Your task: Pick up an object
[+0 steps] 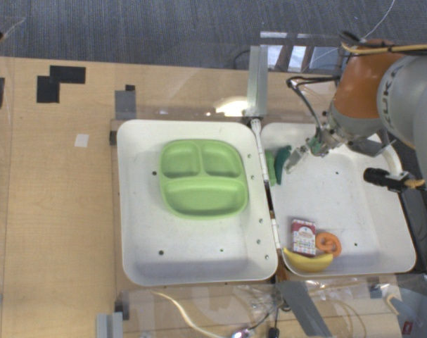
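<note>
Gripper (295,157) low in right bin (361,210), just beside green object (277,164) at the left wall; finger state can't be told. Nothing lifted yet; grasp and raise remain. Red carton (303,236), banana (308,261), orange ring (328,243) near the front; green tray (202,177) in left bin (139,217).

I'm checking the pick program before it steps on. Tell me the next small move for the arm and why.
Probably a short descent onto the green object lying against the left wall of the right bin. The gripper hangs right beside it, far from the red box, banana and orange piece at the bin's near edge. Whether it already touches is unclear.
</note>
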`<state>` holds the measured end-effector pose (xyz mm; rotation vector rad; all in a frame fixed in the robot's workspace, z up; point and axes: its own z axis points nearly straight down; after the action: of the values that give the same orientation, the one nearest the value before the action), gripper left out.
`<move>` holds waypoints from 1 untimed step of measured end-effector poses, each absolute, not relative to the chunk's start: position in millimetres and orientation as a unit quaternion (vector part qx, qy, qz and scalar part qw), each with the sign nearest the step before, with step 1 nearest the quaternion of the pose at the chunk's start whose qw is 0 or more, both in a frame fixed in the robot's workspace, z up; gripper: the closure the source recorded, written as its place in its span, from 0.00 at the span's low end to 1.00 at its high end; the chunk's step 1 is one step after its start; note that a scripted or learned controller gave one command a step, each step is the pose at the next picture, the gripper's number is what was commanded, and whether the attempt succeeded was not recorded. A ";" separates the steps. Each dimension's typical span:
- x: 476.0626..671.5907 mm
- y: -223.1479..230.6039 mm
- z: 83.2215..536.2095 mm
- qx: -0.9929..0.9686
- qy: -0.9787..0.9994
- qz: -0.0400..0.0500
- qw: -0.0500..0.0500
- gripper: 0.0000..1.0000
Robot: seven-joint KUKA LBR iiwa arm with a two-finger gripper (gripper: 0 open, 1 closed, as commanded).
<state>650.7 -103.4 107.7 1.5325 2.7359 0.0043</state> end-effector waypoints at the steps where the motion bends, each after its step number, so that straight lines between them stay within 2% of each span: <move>1: 668.1 -102.2 91.4 0.568 0.823 -0.004 -0.002 0.00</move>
<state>668.1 -102.2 91.4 1.7858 2.5904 -0.0126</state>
